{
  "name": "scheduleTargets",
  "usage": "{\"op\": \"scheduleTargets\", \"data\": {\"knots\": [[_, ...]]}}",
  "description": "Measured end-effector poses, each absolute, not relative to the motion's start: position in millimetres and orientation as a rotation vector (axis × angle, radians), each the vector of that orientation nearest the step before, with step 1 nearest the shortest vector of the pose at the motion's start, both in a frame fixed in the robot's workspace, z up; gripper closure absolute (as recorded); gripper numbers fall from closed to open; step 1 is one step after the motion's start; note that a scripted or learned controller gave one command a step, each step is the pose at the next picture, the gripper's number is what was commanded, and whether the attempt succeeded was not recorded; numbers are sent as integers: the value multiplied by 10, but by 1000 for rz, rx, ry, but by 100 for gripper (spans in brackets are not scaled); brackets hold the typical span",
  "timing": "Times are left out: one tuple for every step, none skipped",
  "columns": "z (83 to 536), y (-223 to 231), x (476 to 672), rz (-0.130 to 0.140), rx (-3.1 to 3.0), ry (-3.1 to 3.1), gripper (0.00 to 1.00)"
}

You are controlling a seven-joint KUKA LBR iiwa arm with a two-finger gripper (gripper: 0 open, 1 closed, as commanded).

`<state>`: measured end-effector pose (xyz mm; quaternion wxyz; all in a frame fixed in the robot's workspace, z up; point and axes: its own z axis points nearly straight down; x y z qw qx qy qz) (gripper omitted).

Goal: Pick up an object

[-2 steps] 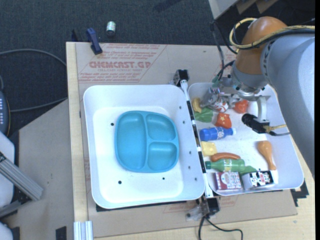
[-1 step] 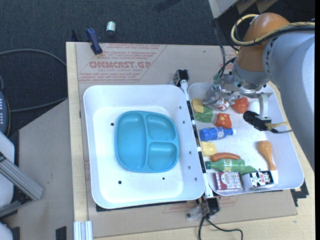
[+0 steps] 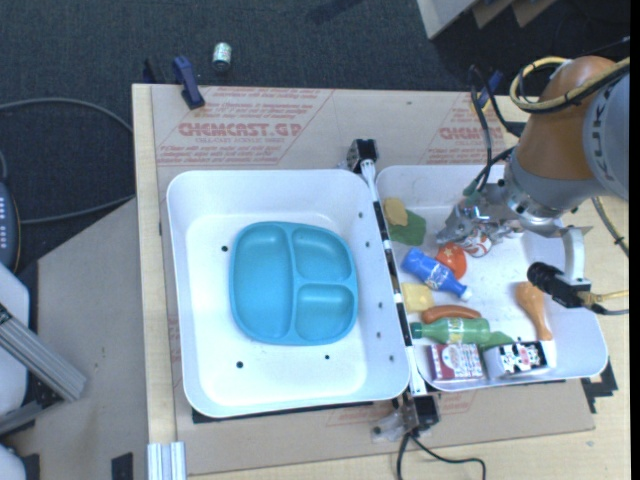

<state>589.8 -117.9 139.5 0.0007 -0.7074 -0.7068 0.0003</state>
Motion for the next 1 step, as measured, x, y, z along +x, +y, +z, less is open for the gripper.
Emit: {"op": "scheduleTargets", "data": {"knots": [[1848,-260,5863,-2,-2220,-2223,100]]}}
